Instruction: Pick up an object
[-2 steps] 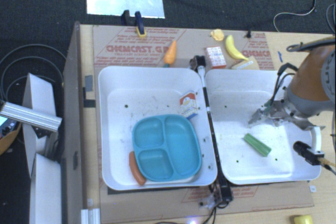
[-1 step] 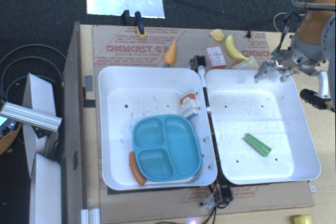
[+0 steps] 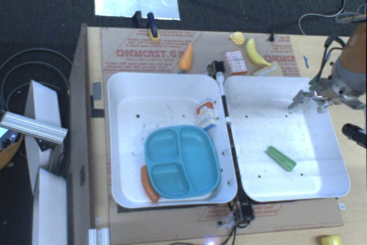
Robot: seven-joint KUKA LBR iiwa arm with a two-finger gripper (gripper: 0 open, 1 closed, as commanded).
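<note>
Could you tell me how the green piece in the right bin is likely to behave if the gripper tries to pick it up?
The green piece looks small, so probably light. It lies flat and long on the right bin, so it may slide or spin when nudged. It looks straight and probably stiff, though its material is unclear.

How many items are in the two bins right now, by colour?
Blue: 1, the divided tray
Orange: 1, the sausage-shaped piece
White and red: 1, the small carton
Green: 1, the stick in the right bin
Total: 4
</note>
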